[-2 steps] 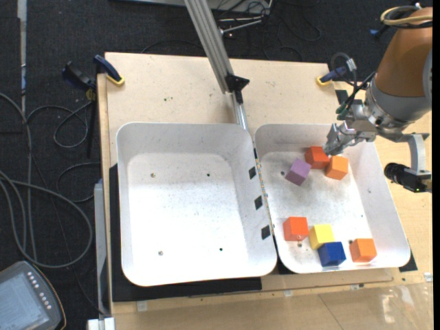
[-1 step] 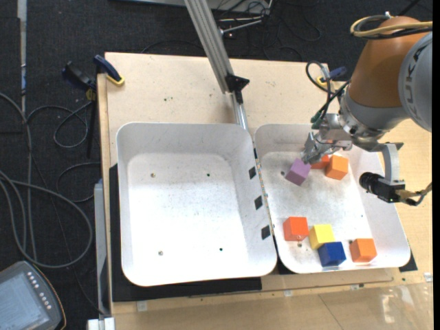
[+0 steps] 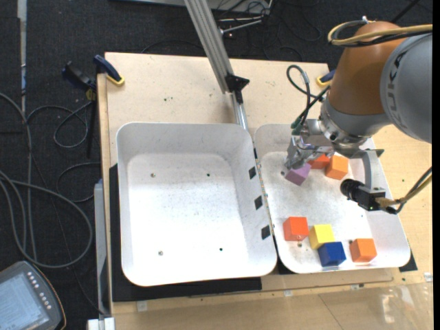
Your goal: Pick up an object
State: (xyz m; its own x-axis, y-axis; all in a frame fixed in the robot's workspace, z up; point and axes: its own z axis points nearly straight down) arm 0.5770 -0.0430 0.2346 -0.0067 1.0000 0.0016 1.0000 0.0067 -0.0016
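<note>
Worktop: pale speckled board, carrying two shallow white bins side by side.
Clamp: blue and yellow, at the worktop's far left corner.
Left bin: white, speckled floor, touching the right bin along its right rim.
Pole: grey metal, slanting down from the top to the seam between the bins.
Right bin: white, holding all the blocks.
Purple block: far part of the right bin, near its left wall, tilted, directly under the gripper's tips and touching them.
Gripper: grey, low over the purple block; too small and shadowed to tell how wide the fingers stand or whether the block sits between them.
Near orange-red block: near part of the right bin, just left of the yellow block.
Yellow block: beside the orange-red one, touching the blue block.
Blue block: at the near rim, just in front of the yellow block.
Far orange blocks: two, close together, right of the gripper, partly hidden by the wrist.
Near orange block: near rim, right of the blue block.
Arm: orange band and grey casing, reaching in from the right above the right bin.
</note>
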